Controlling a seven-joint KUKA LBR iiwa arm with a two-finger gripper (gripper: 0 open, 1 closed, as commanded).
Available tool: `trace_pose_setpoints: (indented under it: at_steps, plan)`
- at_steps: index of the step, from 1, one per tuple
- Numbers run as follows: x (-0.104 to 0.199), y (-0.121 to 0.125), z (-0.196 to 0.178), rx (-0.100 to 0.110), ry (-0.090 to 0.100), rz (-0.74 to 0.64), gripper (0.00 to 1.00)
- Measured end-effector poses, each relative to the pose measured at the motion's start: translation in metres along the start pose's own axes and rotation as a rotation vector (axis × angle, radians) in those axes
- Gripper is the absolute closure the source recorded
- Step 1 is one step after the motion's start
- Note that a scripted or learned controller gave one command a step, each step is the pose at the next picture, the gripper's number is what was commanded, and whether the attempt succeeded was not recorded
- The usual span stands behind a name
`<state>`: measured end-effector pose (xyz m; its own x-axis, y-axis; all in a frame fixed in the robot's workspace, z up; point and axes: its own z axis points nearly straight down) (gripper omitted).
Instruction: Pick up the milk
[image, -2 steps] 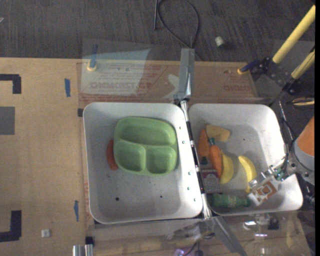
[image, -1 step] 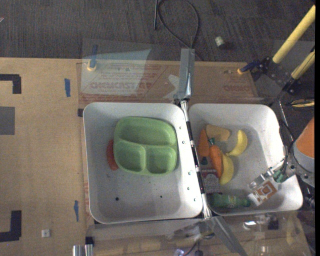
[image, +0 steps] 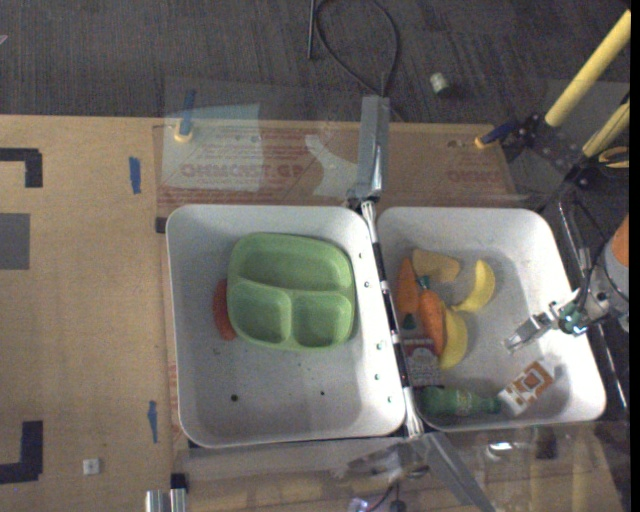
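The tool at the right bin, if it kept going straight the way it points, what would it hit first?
Probably the bare floor of the right bin, just short of the bananas. The tool points left; the milk carton lies below that line. Height is unclear.

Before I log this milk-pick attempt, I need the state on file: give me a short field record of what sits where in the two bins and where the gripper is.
left bin: green three-compartment plastic tray, red object partly under its left edge
right bin: white-and-orange milk carton lying near front right corner
right bin, left side: orange carrot, yellow banana, green bottle, small dark red carton
gripper: over right bin, above and just behind the milk carton
grasp: nothing seen between fingers
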<state>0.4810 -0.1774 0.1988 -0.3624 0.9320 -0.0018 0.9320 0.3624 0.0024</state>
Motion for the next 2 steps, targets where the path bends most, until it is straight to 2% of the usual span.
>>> trace_pose_setpoints:
  at_steps: [1, 2]
  plan:
    - [0.000, 0.000, 0.000, 0.000, 0.000, 0.001, 0.00]
    - [-0.035, -0.014, 0.105, 0.001, 0.001, 0.094, 0.00]
